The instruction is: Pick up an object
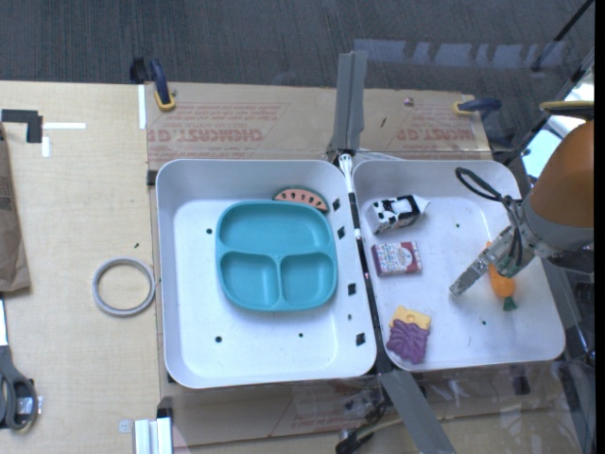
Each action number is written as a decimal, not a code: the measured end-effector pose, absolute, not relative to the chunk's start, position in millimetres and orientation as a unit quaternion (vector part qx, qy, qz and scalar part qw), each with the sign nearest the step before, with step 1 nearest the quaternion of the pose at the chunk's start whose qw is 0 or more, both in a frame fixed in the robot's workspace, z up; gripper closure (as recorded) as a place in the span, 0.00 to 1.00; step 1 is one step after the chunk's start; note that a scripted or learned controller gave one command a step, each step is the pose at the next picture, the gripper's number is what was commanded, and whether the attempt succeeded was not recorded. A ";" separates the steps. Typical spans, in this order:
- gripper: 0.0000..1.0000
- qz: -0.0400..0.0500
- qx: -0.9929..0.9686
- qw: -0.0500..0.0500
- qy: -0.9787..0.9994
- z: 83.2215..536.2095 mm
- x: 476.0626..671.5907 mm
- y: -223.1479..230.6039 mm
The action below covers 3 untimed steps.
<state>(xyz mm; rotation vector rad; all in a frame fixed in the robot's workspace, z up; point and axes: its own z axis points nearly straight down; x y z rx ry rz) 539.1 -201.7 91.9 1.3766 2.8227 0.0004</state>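
My gripper hangs low over the right bin, near its right side. An orange toy carrot with a green tip lies right beside the gripper, on its right; I cannot tell if they touch. Further left in the same bin are a black-and-white cow-patterned toy, a small red packet, a yellow piece and a purple grape bunch.
The left bin holds a teal divided plate and a watermelon slice behind it. On the bench to the left lie a grey tape ring and scissors. The arm's orange band rises at the right edge.
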 end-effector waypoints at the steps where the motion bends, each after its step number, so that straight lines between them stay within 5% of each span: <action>1: 0.00 0.000 0.456 0.002 0.890 187.2 564.1 -222.7; 2: 0.00 0.001 0.579 0.000 0.815 91.9 603.5 -218.4; 3: 0.00 0.001 0.589 -0.002 0.808 91.7 543.6 -219.1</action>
